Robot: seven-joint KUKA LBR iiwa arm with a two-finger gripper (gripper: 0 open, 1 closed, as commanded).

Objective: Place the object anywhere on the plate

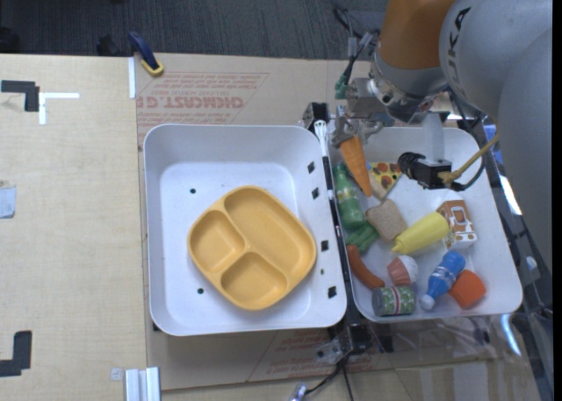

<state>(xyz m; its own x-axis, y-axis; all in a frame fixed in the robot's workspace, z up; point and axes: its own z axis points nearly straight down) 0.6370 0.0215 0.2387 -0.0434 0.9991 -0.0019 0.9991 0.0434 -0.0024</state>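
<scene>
Jaws clamped on my tapered orange carrot [355,164], upper right of frame, above the cluttered bin [502,241]; smooth yellow three-compartment plate [252,247] sits lower left.

I have one fixed camera, mounted above the counter [70,215] and looking down at a slant. It takes in both bins: the left bin [167,241] sits mid-frame, the right bin [505,290] near the edge. The arm [492,22] enters from the right, close to the lens.
</scene>
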